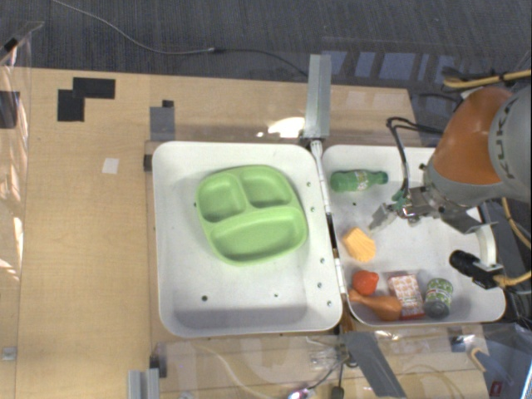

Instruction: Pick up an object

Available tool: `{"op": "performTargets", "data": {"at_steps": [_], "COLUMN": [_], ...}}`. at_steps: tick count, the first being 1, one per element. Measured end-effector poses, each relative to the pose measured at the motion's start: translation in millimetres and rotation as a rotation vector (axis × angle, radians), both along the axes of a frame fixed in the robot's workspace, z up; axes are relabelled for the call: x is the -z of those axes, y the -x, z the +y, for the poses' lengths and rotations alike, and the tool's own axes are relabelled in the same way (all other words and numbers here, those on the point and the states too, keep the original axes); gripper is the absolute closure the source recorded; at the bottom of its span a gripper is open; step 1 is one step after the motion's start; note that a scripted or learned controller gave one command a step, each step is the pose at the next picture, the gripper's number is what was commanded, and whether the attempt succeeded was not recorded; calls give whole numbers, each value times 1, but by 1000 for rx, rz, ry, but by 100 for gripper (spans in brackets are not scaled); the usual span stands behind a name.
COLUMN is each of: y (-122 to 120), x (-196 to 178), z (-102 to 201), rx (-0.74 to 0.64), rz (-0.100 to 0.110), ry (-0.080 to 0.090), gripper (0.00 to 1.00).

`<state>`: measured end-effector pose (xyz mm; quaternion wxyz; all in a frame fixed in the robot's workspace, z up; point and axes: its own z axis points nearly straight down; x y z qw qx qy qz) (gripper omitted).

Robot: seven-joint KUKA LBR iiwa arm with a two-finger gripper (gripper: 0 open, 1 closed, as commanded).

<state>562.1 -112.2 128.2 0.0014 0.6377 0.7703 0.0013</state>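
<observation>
The right bin (432, 252) holds a green bottle (357, 179) lying on its side at the back. A yellow cheese wedge (359, 244) sits near the bin's left wall. Along the front lie a red tomato (364, 282), an orange carrot (378, 305), a red-and-white box (405, 292) and a green can (438, 296). My gripper (387, 210) hangs over the middle of this bin, just up and right of the cheese wedge and below the bottle. It is open with nothing between its fingers.
The left bin (179, 306) bears a green divided plate (249, 212). A metal post (317, 98) rises behind the wall between the bins. The orange-banded arm (474, 152) covers the right bin's far right side. A black cable loops above the gripper.
</observation>
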Motion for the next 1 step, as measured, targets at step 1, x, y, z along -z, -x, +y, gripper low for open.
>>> {"op": "performTargets", "data": {"at_steps": [1], "y": [-16], "x": [-17], "z": [14], "rx": [-47], "rz": [0], "ry": [0], "gripper": [0]}}
